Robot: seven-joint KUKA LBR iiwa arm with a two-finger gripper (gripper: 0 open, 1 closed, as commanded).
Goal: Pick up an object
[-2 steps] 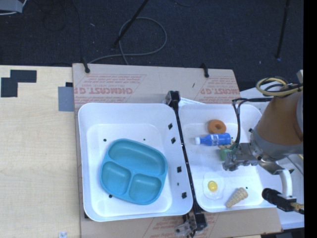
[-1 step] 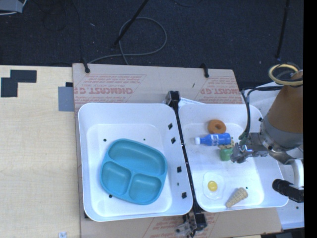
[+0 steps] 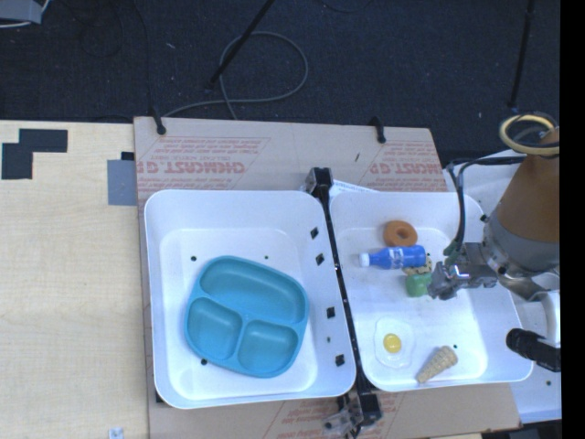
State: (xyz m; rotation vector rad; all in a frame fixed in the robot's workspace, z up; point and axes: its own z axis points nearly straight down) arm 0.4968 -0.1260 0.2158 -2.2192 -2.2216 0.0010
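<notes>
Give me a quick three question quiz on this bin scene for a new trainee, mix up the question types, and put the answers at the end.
1. True or false: the blue tray lies in the left bin.
2. Multiple choice: which thing lies nearest the gripper? A) the donut B) the green object C) the cone
3. Fill in the blank: the fried egg lies in the right bin just left of the ____.

Key:
1. True.
2. B. The green object sits right beside the gripper, under the bottle.
3. Cone.
</notes>
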